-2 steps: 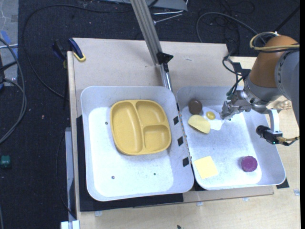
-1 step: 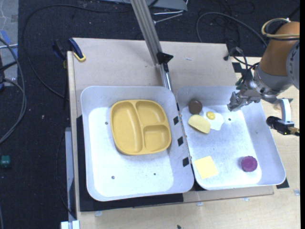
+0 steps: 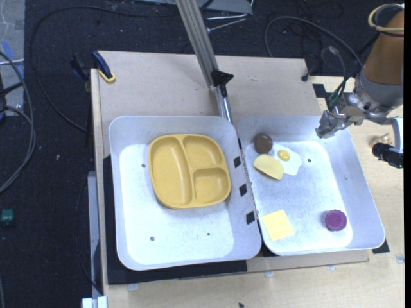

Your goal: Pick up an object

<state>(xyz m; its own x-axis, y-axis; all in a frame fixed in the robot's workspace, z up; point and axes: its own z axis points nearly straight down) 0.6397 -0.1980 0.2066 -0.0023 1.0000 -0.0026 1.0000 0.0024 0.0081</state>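
The right bin [image 3: 359, 191] holds several small items: a brown ball [image 3: 262, 143], a fried egg toy [image 3: 286, 158], a pale yellow wedge [image 3: 268, 167], a yellow cheese square [image 3: 277, 224] and a purple round piece [image 3: 335, 220]. My gripper [image 3: 326, 127] hangs over the bin's far right corner, above and to the right of the egg. Nothing shows between its fingers.
The left bin [image 3: 128, 236] carries a yellow divided plate [image 3: 189, 170]. A metal pole [image 3: 199, 34] rises from the joint between the bins at the back. Cables lie on the dark floor behind the bench.
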